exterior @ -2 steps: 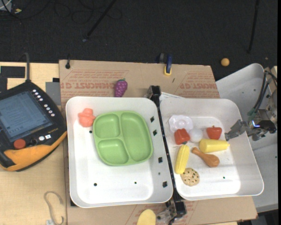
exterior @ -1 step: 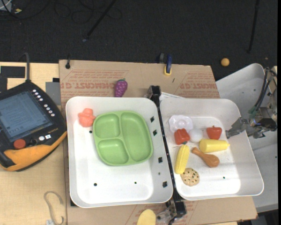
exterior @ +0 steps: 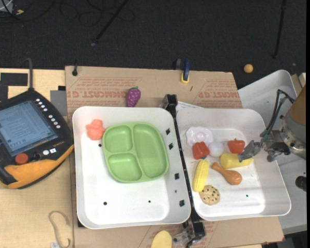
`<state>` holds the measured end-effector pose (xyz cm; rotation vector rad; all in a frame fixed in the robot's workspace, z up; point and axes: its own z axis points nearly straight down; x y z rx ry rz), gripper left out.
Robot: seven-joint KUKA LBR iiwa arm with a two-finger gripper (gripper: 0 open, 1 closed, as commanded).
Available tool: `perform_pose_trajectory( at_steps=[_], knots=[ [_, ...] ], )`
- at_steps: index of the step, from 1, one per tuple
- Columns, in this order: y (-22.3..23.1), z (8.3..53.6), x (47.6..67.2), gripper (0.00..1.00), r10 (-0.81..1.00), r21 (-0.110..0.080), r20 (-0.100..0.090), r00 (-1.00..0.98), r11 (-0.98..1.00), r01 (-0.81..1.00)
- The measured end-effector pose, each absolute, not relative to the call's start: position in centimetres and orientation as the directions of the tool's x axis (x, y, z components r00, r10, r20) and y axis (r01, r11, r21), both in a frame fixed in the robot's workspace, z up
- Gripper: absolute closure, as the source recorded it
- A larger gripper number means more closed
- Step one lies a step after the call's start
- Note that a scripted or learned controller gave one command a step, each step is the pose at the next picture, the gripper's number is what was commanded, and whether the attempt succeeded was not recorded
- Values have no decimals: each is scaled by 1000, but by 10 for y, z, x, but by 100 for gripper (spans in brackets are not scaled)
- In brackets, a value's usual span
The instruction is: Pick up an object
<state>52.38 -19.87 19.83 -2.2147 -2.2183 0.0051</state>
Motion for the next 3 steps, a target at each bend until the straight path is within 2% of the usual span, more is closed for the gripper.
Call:
perform_pose_trajectory(
  at_steps=[2,3],
  knots=[
    [-186,85,525,0,1000,-3,1,-1,1,1000],
    [-188,98,525,100,1000,-2,3,4,-4,1000]
  ],
)
